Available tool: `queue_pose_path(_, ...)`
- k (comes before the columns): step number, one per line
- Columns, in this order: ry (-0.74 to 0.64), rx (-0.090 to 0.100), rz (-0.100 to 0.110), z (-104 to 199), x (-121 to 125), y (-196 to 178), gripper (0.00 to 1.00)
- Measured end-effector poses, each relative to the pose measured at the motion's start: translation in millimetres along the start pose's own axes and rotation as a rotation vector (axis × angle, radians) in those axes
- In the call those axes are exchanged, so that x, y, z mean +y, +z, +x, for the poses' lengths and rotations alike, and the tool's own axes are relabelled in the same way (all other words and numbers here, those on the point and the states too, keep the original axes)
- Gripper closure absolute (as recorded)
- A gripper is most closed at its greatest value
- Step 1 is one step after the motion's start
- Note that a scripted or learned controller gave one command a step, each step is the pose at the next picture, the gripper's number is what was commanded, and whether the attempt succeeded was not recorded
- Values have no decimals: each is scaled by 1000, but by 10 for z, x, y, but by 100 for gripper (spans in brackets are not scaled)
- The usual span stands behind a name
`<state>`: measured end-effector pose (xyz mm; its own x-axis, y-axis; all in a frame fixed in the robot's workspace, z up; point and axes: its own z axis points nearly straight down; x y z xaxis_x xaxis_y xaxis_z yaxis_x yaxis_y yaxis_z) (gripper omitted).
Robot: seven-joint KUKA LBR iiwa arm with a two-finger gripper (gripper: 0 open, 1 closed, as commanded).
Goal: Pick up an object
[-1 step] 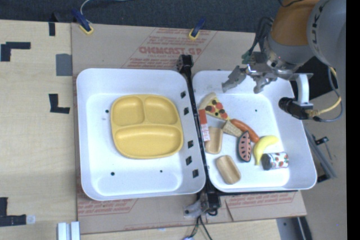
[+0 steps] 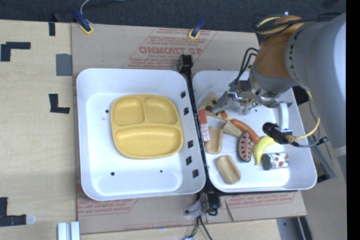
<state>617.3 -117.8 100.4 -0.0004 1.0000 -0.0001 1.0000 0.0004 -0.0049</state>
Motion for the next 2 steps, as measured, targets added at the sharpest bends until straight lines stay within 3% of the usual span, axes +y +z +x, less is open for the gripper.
queue_pose_path(1, -1, 0, -2, 4, 7, -105, 100)
queue_pose_path(2, -1, 0, -2, 3, 7, -103, 0)
